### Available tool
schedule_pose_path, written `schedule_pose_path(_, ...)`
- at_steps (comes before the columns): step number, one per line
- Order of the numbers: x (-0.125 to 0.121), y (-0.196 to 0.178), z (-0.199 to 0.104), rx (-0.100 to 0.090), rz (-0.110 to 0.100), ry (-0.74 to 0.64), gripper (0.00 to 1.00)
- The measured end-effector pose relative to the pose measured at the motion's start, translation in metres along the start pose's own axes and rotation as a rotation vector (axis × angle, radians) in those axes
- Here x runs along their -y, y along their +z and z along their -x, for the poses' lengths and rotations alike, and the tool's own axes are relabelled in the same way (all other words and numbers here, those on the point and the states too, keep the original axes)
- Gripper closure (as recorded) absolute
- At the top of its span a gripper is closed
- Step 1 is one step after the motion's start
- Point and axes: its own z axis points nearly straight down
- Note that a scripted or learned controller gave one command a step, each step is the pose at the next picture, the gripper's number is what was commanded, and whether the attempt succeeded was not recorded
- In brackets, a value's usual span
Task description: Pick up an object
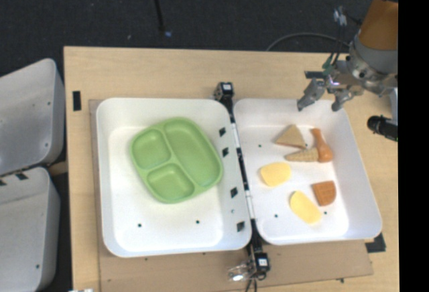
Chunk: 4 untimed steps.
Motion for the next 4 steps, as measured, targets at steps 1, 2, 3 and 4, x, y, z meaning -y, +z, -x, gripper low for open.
schedule_pose_path(1, 0.004, 0.042, 0.001, 0.002, -0.004, 0.001, 0.00)
schedule_pose_path(2, 0.005, 0.106, 0.005, 0.001, -0.007, 0.002, 0.00)
schedule_pose_path(3, 0.005, 0.150, 0.006, 0.002, -0.003, 0.004, 0.00)
schedule_pose_path(4, 0.003, 0.136, 0.007, 0.003, 0.003, 0.004, 1.00)
